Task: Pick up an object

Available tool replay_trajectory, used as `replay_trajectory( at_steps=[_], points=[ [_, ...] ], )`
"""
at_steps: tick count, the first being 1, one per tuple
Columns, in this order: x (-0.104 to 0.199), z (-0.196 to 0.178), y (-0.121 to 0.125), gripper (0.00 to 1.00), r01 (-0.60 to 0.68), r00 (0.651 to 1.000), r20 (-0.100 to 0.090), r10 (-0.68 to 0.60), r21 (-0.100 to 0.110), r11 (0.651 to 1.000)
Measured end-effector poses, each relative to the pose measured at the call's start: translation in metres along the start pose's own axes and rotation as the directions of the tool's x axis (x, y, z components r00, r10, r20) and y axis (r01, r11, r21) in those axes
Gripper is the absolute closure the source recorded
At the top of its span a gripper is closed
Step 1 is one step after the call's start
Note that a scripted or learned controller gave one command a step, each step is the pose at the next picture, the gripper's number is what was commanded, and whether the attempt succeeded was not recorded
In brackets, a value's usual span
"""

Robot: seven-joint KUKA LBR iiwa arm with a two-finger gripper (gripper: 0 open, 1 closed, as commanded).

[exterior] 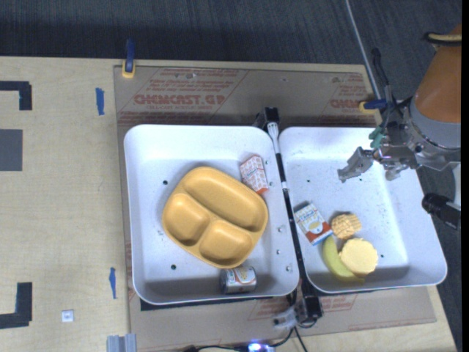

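1. One fixed camera hangs above the worktop (58, 196), looking down at a slant.
2. It stands far enough back to take in both white bins, the left bin (146, 218) and the right bin (396, 218), whole.
3. Dark floor (220, 13) lies along the top edge.
4. The arm (440, 94) enters from the right.

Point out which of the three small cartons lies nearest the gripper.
The carton in the right bin, beside the round cracker. The other two lie in the left bin, farther from the gripper.

Even overhead light, soft shadows, slightly grainy, low resolution.
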State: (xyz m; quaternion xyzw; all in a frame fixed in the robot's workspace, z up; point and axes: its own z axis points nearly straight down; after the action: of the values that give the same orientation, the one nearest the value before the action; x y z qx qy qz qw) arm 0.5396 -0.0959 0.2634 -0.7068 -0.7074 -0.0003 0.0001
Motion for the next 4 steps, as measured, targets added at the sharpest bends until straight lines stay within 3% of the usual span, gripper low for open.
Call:
replay_trajectory(
  at_steps=[1, 2, 3, 4],
  points=[
    [-0.021, 0.158, -0.022, 0.00, -0.002, 1.000, 0.001, 0.002, 0.000, 1.000],
    [-0.006, 0.174, -0.054, 0.00, -0.002, 1.000, 0.003, 0.002, -0.016, 1.000],
    [-0.005, 0.163, -0.052, 1.00, 0.000, 1.000, 0.000, 0.000, -0.020, 1.000],
    [-0.005, 0.163, -0.052, 0.00, -0.001, 1.000, 0.001, 0.001, -0.020, 1.000]
  ],
)
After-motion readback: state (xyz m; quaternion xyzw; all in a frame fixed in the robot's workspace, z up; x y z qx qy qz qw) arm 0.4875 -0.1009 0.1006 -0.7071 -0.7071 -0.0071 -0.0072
